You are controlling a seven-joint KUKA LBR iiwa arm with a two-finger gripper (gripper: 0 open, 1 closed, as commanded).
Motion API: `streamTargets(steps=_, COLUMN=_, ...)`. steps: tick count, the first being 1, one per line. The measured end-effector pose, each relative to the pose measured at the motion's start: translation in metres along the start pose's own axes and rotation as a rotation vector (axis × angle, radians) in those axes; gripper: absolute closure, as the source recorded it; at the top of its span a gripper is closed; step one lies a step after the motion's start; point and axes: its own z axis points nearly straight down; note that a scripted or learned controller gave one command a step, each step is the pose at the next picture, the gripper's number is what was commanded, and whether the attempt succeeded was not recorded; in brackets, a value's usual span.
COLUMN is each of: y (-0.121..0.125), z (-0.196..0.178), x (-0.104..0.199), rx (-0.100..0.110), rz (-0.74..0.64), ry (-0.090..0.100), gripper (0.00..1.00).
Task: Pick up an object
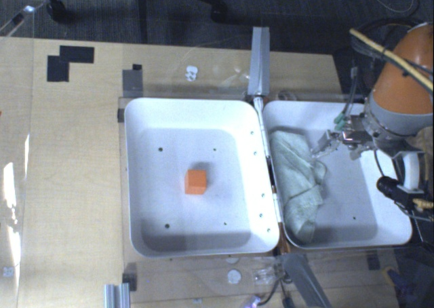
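An orange cube [196,182] sits alone in the left bin [146,164], a little left of the divider [266,164] between the two bins and roughly at the bin's middle, resting flat on the white floor. Right of the divider, in the right bin [366,222], a crumpled grey-white cloth [296,178] lies just beside the divider, running along it from the bin's far end toward the near end. The gripper [325,145] hangs over the right bin, right of the divider, at the cloth's upper right edge. Its fingers [319,151] point toward the cloth and seem to touch or nearly touch it, but whether they are spread or closed, or have any fabric between them, I cannot tell. The arm [401,86] with its orange band reaches in well right of the divider, above the worktop [68,184]
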Motion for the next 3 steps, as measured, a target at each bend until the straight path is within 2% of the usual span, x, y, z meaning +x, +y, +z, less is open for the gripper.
streamTargets(steps=1, y=-0.028, z=0.125, x=-0.015, rx=-0.01, rz=-0.043, ry=-0.001, gripper=0.0)
streamTargets(steps=2, y=-0.026, z=0.115, x=-0.013, rx=-0.011, rz=-0.046, ry=0.0, gripper=1.0)
streamTargets(steps=3, y=-0.027, z=0.074, x=-0.024, rx=-0.002, rz=-0.118, ry=-0.001, gripper=1.0)
